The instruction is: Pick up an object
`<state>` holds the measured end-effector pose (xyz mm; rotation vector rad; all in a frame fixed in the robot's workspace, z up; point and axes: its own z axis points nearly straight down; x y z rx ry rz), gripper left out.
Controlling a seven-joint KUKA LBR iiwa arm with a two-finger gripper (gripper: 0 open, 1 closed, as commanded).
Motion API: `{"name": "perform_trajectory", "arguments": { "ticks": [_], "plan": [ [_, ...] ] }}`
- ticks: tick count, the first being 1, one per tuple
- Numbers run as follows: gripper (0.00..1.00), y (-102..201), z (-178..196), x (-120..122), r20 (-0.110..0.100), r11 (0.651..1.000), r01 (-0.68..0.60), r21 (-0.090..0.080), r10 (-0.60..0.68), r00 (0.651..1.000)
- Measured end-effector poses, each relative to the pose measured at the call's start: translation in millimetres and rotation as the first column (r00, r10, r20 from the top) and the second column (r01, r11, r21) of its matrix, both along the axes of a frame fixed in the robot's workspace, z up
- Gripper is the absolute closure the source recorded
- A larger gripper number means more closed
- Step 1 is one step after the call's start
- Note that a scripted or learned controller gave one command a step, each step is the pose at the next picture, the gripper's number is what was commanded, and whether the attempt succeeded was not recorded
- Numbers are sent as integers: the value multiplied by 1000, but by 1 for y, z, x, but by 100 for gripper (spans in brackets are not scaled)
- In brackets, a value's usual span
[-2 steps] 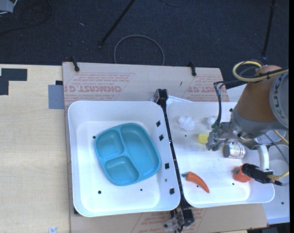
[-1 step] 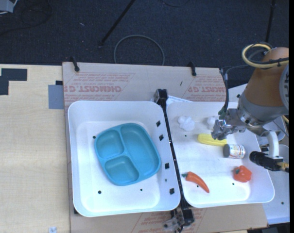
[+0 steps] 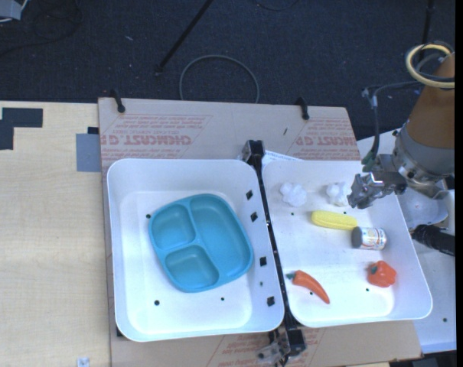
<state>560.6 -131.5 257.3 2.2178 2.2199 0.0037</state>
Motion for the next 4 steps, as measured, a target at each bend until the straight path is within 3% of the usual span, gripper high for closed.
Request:
{"name": "perform_trajectory", "arguments": {
  "ticks": [2, 4],
  "plan": [
    [100, 111, -21, -16, -9, 1000, -1, 2, 1, 1000],
    [100, 213, -9, -36, -8, 1000, -4, 2, 4, 1000]
  ]
}}
